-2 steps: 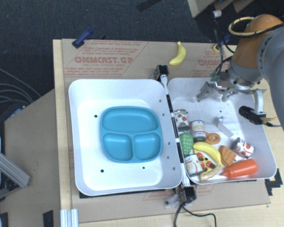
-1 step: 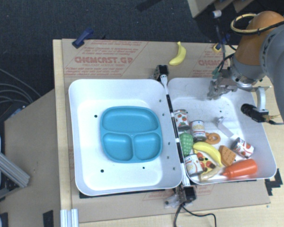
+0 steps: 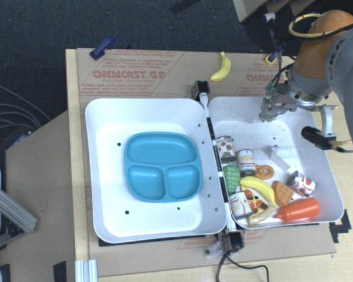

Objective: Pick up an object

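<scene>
My gripper (image 3: 270, 110) hangs over the far part of the right bin (image 3: 250, 113), above bare white floor, with nothing visibly in it. The objects lie in that bin's near half, well below the gripper in the view: a red-labelled can (image 3: 225, 147), a second can (image 3: 246, 160), a brown ring-shaped pastry (image 3: 263, 171), a green item (image 3: 231, 178), a yellow banana (image 3: 257, 187), a brown bread slice (image 3: 282, 193), an orange carrot (image 3: 299, 210) and a tipped can (image 3: 303, 184). A small grey piece (image 3: 277, 157) lies nearest the gripper.
The left bin (image 3: 106, 128) holds a blue divided plate (image 3: 162, 165). On the board behind the bins lie another yellow banana (image 3: 221, 69) and a blue object (image 3: 103, 47). A clamp (image 3: 200, 89) sits where the bins meet at the far edge.
</scene>
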Tool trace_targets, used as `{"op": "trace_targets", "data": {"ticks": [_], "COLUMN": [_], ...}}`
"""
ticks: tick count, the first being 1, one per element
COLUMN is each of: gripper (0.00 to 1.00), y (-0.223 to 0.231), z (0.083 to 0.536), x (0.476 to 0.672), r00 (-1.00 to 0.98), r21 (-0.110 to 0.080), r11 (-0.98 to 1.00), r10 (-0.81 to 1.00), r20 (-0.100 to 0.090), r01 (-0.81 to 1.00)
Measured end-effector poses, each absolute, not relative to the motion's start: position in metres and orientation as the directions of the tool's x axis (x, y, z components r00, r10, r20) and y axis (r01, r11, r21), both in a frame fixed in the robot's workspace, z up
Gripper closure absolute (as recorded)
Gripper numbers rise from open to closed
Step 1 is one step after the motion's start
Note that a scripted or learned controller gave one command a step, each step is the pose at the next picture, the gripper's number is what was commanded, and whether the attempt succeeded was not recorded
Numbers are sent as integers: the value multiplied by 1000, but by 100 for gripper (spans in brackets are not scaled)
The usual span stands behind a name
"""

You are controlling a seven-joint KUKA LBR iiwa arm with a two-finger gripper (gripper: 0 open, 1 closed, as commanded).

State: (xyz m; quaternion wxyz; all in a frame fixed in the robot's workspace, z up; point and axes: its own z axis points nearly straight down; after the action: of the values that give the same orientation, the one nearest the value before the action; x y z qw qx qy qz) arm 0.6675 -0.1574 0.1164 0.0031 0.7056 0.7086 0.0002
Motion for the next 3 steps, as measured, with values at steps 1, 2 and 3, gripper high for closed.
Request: {"op": "trace_targets", "data": {"ticks": [1, 2, 3], "gripper": [100, 100, 100], "y": [-157, -157, -157], "z": [127, 137, 147], "x": [668, 669, 670], "r00": [-5, -7, -8], "r21": [7, 9, 12], "r11": [5, 7, 8], "r10": [1000, 1000, 1000], "r20": [-6, -7, -9], "r01": [1000, 1000, 1000]}}
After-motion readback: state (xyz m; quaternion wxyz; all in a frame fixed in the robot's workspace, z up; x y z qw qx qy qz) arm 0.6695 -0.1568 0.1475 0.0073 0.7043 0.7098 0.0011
